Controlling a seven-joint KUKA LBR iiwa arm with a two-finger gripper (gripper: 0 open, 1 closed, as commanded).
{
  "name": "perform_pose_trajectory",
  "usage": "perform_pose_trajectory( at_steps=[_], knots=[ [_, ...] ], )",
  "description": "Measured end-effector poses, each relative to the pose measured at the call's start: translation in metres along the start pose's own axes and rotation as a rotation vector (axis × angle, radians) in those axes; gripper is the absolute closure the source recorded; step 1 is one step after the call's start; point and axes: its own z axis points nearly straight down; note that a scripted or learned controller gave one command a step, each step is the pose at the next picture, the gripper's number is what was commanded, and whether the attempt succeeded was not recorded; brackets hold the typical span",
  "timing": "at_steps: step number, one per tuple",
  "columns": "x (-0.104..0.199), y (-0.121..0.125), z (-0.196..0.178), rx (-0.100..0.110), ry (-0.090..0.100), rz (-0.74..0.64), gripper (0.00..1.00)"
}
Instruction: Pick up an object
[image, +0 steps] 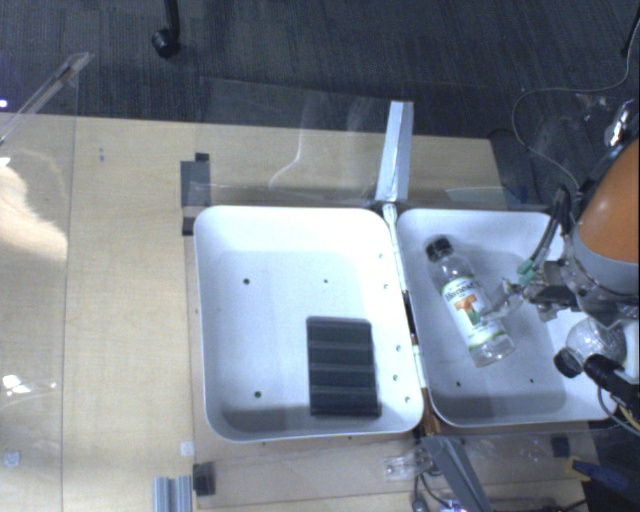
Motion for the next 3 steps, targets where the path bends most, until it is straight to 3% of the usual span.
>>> perform_pose_trajectory(
  at_steps=[1,2,3],
  knots=[
    [0.002,0.046,0.135,-0.005,-0.001,0.102,0.0],
    [0.025,0.033,0.1,-0.003,0.0,0.157,0.0],
    [-0.003,0.096,0.145,-0.012,-0.002,-0.017,0.0]
  ],
)
